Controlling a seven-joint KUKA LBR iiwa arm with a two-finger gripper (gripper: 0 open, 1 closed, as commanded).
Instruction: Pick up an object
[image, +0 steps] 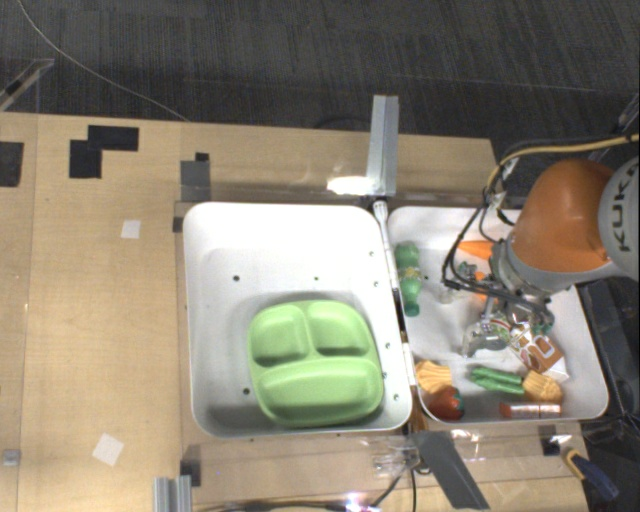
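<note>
Your left bin (215, 300) holds one green divided tray (315, 362), lying toward its near side. The right bin (590, 385) is crowded: a green bottle (408, 270) against its left wall, a waffle piece (433, 376) and a red-and-brown fruit (446, 403) in the near-left corner, a green pepper (497, 380), a sausage (530, 409) and a snack packet (538, 352). The gripper (487, 333) sits low among them. You cannot tell how the claw stands. Part of the lettering "KU" (627, 222) reads on the arm.

Divided tray (315, 360) in left bin (215, 300); small items in right bin (590, 385).
</note>
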